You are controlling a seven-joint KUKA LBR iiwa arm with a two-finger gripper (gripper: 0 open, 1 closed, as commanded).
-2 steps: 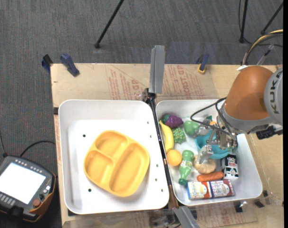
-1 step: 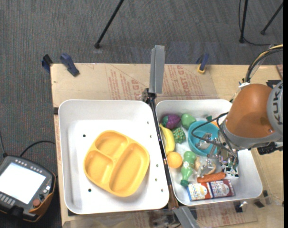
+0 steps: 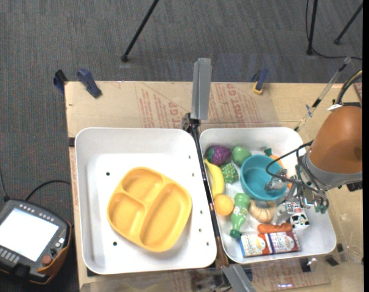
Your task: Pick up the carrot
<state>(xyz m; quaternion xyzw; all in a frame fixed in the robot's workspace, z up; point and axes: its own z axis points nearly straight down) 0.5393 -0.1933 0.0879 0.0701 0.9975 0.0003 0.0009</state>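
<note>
One carrot (image 3: 274, 228) lies just below the tool (image 3: 292, 194)

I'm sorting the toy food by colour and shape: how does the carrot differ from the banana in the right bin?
The carrot is orange and fairly straight; the banana is yellow and curved. The carrot lies roughly crosswise near the bin's front, beside the gripper; the banana runs lengthwise along the bin's left wall. The banana looks longer and thicker than the carrot. Both are elongated toy foods lying flat in the right bin.
</note>
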